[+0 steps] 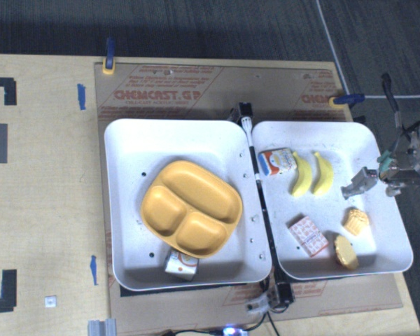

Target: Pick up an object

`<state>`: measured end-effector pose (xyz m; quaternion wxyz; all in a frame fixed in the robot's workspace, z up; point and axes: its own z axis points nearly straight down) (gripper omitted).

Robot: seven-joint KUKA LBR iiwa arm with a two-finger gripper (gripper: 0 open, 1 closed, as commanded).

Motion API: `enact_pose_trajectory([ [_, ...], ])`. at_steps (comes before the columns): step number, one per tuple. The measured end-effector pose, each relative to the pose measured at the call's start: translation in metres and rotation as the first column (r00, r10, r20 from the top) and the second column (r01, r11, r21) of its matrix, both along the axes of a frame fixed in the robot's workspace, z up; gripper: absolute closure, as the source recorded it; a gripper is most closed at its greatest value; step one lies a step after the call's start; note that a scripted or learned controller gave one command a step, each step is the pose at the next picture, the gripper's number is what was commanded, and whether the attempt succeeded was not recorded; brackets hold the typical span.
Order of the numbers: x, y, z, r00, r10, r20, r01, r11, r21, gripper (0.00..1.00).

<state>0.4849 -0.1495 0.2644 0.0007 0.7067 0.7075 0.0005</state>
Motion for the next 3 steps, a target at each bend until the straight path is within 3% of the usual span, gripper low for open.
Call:
enact_pose_trajectory([
  [1,0.002,-0.007,-0.128,1.0,-0.002,-0.003,0.002,1.0,0.001,0.0],
  [2,-0.003,0.051,-0.176,1.0,-0.003,0.008,0.003,1.0,-0.003,0.0],
  [3,0.0,0.051,-0.164,1.0,-0.003,0.018,0.003,1.0,-0.005,1.0],
])
